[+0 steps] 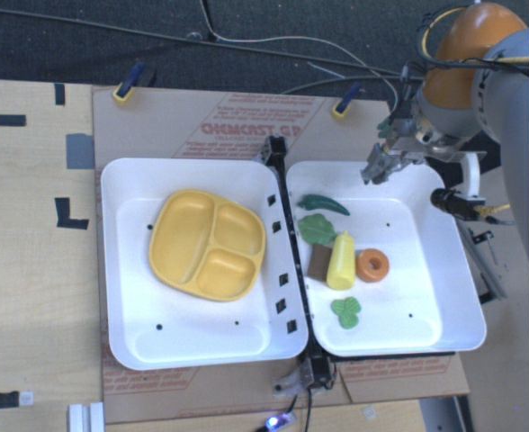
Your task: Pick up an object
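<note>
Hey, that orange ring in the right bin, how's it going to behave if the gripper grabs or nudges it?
The orange ring lies flat, so a nudge would probably slide it, not roll it. It looks like a small, light, stiff toy. It touches the yellow piece, so a push from the right may shift both.

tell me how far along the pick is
Done: nothing looks lifted. The green pepper, yellow piece, orange ring and small green piece all lie in the right bin. In hand: the gripper hangs over the bin's far edge. Left: descend, grasp, lift.
</note>
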Controlling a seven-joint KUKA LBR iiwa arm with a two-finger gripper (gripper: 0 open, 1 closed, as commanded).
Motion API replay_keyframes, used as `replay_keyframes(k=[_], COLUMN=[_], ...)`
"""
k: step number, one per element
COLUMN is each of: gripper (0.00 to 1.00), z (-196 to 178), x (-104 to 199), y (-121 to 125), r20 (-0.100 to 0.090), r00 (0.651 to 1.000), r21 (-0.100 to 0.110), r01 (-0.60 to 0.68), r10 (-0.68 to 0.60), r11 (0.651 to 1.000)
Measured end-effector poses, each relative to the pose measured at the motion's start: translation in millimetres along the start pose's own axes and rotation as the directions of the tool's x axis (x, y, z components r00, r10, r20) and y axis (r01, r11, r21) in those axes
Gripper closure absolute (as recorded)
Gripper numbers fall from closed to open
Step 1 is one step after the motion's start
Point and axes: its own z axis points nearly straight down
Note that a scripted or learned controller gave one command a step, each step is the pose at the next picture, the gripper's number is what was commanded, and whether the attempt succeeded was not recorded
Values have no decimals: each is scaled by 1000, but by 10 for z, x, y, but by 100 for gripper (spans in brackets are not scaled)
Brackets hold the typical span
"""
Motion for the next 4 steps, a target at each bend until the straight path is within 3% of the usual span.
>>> replay_keyframes(k=[2, 4], gripper=[100, 100], z=[-1020, -822], x=[92, 1070], y=[20, -443], r20=[1, -1], r00=[1000, 1000], r21=[1, 8], r01=[-1, 2], r10=[1, -2], r11=[1000, 1000])
